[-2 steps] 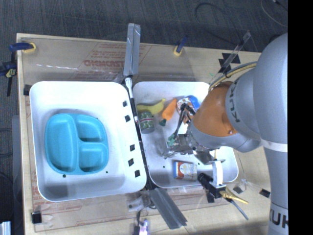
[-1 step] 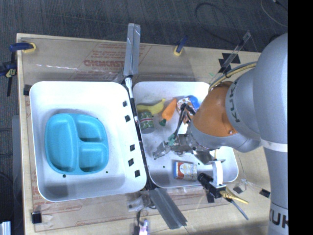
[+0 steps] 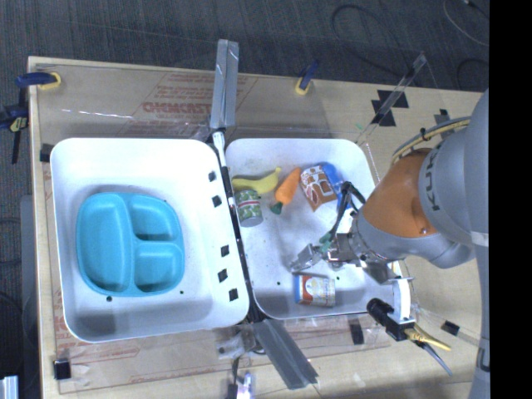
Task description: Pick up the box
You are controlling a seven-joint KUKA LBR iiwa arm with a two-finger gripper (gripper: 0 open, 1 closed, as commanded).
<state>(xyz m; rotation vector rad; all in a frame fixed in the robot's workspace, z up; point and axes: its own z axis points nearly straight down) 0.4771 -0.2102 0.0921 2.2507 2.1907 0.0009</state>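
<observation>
From the overhead camera view, the box [image 3: 317,186], brown and printed, lies toward the back of the right bin [image 3: 359,152], leaning on something blue. It looks light, stiff cardboard, best pinched across its narrow sides. The gripper [image 3: 304,258] hangs low in mid-bin, well short of it; I cannot tell its state. An orange carrot [image 3: 286,187] sits just beside the box, a banana [image 3: 255,181] and small can [image 3: 249,207] further left, a red can [image 3: 316,290] near the front. The left bin [image 3: 66,160] holds a blue tray [image 3: 129,242].

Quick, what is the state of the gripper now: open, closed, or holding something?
Gripper: open, holding nothing, low in the right bin, apart from the box.
</observation>
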